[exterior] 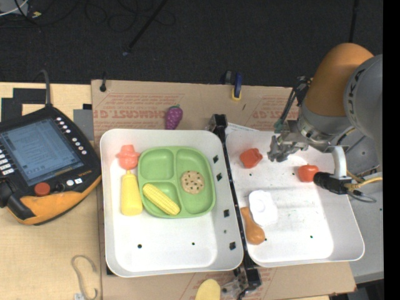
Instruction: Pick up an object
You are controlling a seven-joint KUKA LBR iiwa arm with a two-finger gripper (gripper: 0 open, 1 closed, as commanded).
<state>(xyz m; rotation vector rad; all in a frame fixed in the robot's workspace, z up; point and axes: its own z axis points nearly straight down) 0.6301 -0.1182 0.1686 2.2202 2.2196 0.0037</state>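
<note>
The gripper point(279, 154) hangs over the right bin point(337, 242), between two red pieces point(250, 158) point(307, 173), holding nothing that I can see, so it looks mid-approach, needing to settle over one and descend.

The gripper point(279, 153) hung over the right bin's point(340, 245) far side. Just left of it lay a small toy point(250, 158), to its right another point(307, 173). Nearer the camera sat a cup point(263, 206), seemingly touching a bottle-shaped toy point(252, 228). The left bin point(162, 249) held a divided plate point(175, 181).
</note>
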